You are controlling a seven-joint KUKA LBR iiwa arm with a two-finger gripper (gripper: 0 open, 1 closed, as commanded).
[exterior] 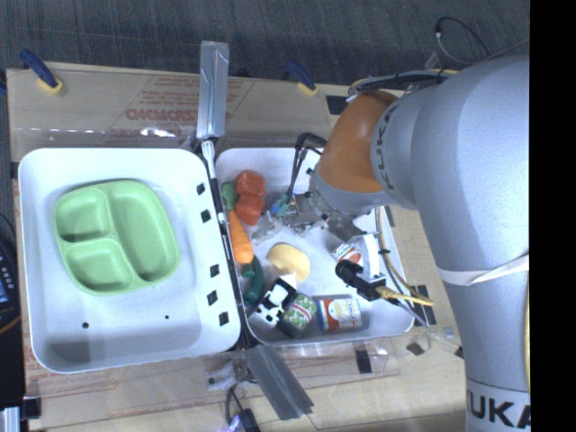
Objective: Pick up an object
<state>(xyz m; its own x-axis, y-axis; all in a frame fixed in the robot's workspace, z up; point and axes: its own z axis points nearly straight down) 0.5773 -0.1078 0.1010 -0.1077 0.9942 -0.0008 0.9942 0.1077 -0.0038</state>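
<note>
Camera view: gripper (301, 207) low in the right bin (396, 327) among toys, finger state unreadable, nothing visibly lifted yet.

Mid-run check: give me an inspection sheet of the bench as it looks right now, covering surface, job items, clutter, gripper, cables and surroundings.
Surface: two white bins side by side, left bin and right bin, on a bench lined with cardboard.
Job's things: in the right bin, a tomato, a carrot, a yellow round piece, a can, and a black-and-white toy, packed close together.
Clutter: a green divided tray lying in the left bin.
Gripper: gripper low over the right bin's upper middle; finger state hidden.
Cables: black cable looping behind the arm.
Surroundings: blue clamps on the cardboard edge; dark floor beyond.
</note>
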